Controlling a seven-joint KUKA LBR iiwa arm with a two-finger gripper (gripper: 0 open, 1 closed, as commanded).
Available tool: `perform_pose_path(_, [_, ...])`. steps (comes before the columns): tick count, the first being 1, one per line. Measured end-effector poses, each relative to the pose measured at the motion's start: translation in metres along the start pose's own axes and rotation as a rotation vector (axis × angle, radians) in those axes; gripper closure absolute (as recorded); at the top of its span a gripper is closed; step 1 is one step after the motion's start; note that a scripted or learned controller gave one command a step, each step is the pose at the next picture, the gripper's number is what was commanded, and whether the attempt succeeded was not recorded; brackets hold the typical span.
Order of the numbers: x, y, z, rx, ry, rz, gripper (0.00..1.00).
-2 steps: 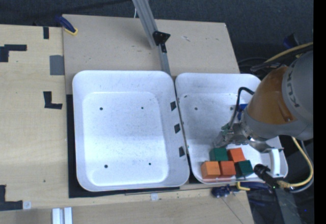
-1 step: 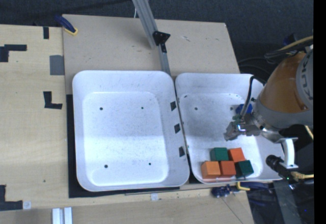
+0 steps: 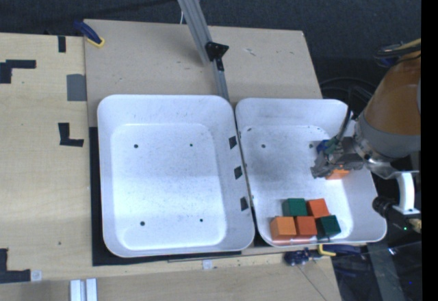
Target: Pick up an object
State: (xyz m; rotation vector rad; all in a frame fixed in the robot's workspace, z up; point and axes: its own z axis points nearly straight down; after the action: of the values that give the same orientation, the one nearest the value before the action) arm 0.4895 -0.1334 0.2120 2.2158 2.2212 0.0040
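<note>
Over the right bin [image 3: 274, 122], the tool [image 3: 328, 166] hangs low.

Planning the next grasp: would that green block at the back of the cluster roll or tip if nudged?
The green block looks flat-faced and squat, so it would probably slide, not roll. It touches an orange block, so a push would likely shift both. It seems rigid.

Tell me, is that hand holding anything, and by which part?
Cannot be told: the hand sits over a small orange block, but its grip is too blurred to judge.
</note>
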Motion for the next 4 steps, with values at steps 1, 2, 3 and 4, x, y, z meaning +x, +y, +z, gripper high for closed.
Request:
perform_pose_path(1, [0.001, 0.001, -0.063, -0.001, -0.001, 0.000, 1.00])
perform_pose_path(2, [0.052, 0.033, -0.048, 0.006, 0.001, -0.004, 1.00])
perform_pose_path(3, [0.101, 0.060, -0.030, 0.007, 0.001, -0.004, 1.00])
perform_pose_path(4, [0.148, 0.083, -0.036, 0.005, 0.002, -0.005, 1.00])
